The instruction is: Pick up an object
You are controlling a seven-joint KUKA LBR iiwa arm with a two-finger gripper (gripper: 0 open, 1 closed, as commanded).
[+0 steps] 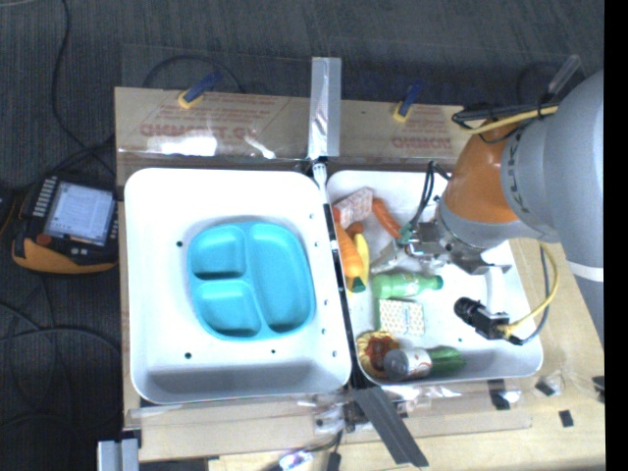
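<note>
1. Left bin: it holds a blue divided tray, well apart from my tool, far to its left. I judge no hazard there, since the tray is not a likely target for this attempt.

2. Right bin: my tool hangs over its upper middle. I cannot tell how far the tool is open, and I see nothing held in it.

3. Left of the tool, an orange piece and a yellow piece lie touching each other against the wall between the bins. A carrot lies just beside the tool, up and to its left. A descent here risks clamping two items at once or jamming on the wall.

4. The green bottle lies on its side just below the tool. I judge it the nearest candidate. Its round body may roll or squirt out on closing.

5. Further below the tool lie a patterned packet and a silver can, close together. A drifted approach may nudge them.
</note>
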